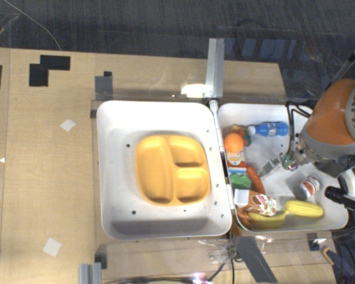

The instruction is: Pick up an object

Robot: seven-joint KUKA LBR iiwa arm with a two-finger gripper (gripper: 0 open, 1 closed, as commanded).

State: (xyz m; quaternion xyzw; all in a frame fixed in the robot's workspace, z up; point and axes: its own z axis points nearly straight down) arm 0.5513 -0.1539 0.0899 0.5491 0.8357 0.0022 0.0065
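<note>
The left bin (pixel 112 158) is the biggest thing on the bench, and a yellow divided tray (pixel 171 168) lies at its middle. Just right of the left bin, touching along the shared rim, sits the right bin (pixel 272 114), whose far right part is covered by the arm (pixel 337 123), cut off at the frame edge. The gripper (pixel 282 162) hangs low over the right bin's middle; it is small and blurred against the white floor, so I cannot tell its state, nor whether anything is in it.

Against the wall nearest the left bin stand an orange (pixel 234 142) and, below it, a stack of small packages (pixel 239 173) too jumbled to name. A water bottle (pixel 269 129) lies along the far wall. At the near wall lie a banana (pixel 266 219) and a corn cob (pixel 305 208). A small can (pixel 309 187) lies right of the gripper.
</note>
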